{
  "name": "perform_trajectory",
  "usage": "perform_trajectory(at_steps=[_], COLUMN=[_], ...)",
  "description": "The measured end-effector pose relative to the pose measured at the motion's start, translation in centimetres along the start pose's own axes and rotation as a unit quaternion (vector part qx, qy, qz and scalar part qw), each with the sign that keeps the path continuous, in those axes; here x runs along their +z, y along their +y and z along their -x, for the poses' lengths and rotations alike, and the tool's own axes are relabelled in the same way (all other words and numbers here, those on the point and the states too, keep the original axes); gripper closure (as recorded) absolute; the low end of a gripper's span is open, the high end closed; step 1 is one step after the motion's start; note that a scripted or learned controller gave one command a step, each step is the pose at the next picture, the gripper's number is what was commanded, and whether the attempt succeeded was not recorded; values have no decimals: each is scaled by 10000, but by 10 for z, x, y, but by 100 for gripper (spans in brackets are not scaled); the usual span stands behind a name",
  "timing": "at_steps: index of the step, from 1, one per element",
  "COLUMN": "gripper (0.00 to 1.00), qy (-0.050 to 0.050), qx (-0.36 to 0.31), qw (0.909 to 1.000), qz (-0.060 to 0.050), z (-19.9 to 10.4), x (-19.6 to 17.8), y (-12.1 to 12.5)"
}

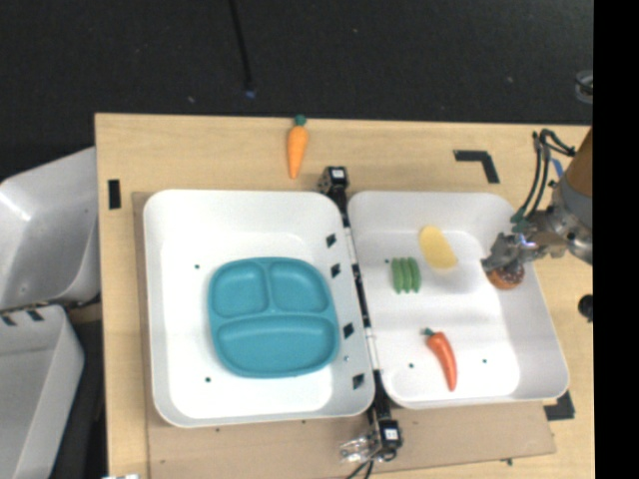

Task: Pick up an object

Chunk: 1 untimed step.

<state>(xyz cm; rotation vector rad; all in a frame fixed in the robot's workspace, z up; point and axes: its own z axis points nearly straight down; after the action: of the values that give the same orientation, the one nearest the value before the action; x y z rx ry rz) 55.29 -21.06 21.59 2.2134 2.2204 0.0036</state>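
The right bin point(519, 367) holds a yellow lemon-like piece point(437, 247), a green ridged piece point(404, 274) and a red chili pepper point(442, 356). My gripper point(507, 258) hangs at the right bin's right rim, directly over a small brown round object point(507, 276) that lies against the wall. The arm comes in from the right edge. A blue divided plate point(272, 317) lies in the left bin point(170, 367).
An orange toy carrot point(297, 148) lies on the wooden bench behind the bins. Black clips run along the seam between the bins point(351, 297). A white object sits off the bench at the left point(45, 238).
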Motion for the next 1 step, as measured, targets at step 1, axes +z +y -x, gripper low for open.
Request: perform_trajectory(at_steps=[1], gripper=[100], qy=[1], qx=[-3], qw=[10000], qz=[-6], z=[3], x=[-43], y=[2])
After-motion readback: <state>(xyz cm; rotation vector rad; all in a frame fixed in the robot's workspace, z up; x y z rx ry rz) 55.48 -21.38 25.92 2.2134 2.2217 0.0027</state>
